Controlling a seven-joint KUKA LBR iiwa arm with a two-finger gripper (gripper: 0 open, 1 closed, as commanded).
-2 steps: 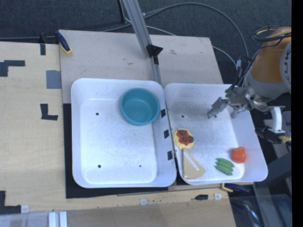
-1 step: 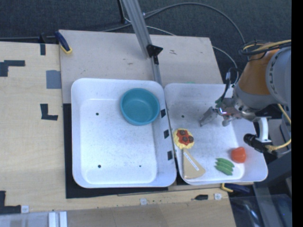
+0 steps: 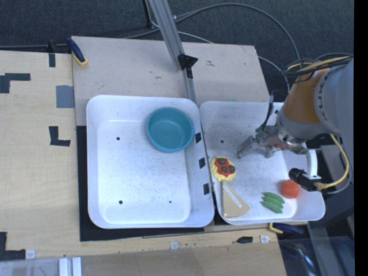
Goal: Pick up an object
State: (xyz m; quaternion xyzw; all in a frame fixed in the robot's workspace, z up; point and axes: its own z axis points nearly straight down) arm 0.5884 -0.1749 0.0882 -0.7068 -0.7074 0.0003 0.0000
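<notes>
arm reaches in from the right, claw [image 3: 247,149] low over the right bin [image 3: 241,117] – fingers look spread, nothing between them. pizza slice [image 3: 226,183] lies just beside it toward the front, near the bin's left wall. tomato [image 3: 290,188] and green pod [image 3: 272,202] sit at the front right corner, close together, well apart from the claw. blue bowl [image 3: 169,129] is in the left bin [image 3: 115,154], back right – upright.
</notes>
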